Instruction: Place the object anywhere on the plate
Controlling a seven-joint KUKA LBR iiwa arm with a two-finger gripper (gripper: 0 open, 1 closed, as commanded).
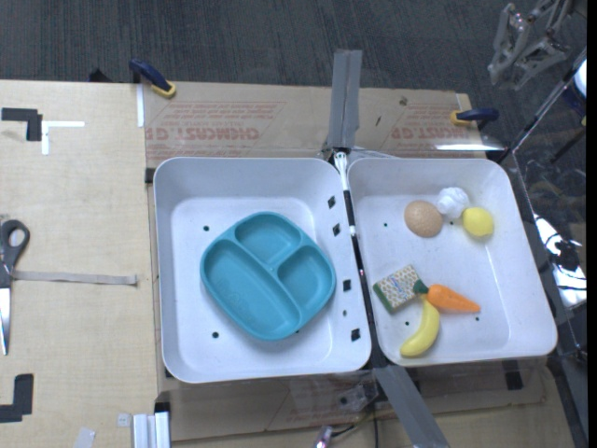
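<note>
A teal plate (pixel 269 276) with three compartments lies in the left bin (pixel 177 250), and nothing rests on it. The right bin (pixel 508 278) holds several small items. A tan egg (pixel 423 218), a white lump (pixel 452 201) and a yellow lemon (pixel 478 222) sit near its back. A green and tan sponge (pixel 398 287), an orange carrot (pixel 451 299) and a yellow banana (pixel 422 332) lie near its front. My gripper (pixel 527 26) hangs at the top right, beyond the bins and far from every item.
The raised rims of the two bins meet at a divider (pixel 347 241). Scissors (pixel 9 250) lie on the bench at the far left. Blue and yellow clamps (pixel 154 77) (pixel 474 116) hold the cardboard behind the bins.
</note>
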